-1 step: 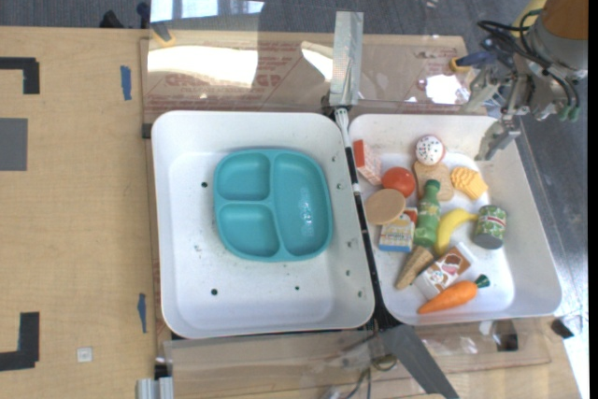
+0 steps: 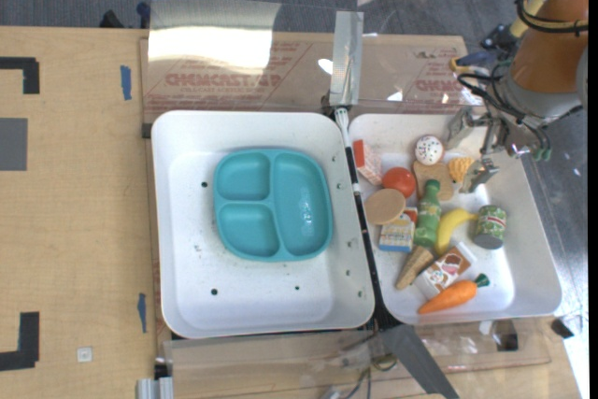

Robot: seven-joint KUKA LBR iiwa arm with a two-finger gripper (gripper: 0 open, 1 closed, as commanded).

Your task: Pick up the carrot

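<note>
While carrot [image 2: 451,294] lies in bin (red print unreadable), gripper [image 2: 481,165] grip state unclear.

Faint red print on clear sheet [image 2: 220,79] behind bins, reads roughly "CHEMCAST", otherwise illegible

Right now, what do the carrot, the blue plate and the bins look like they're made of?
The carrot looks like toy plastic: smooth, even orange with a little green top, though painted wood is possible. The plate looks like molded plastic, one flat teal colour with rounded dividers and a soft shine. The bins look like glossy white plastic with rounded corners and a few dark specks.
</note>
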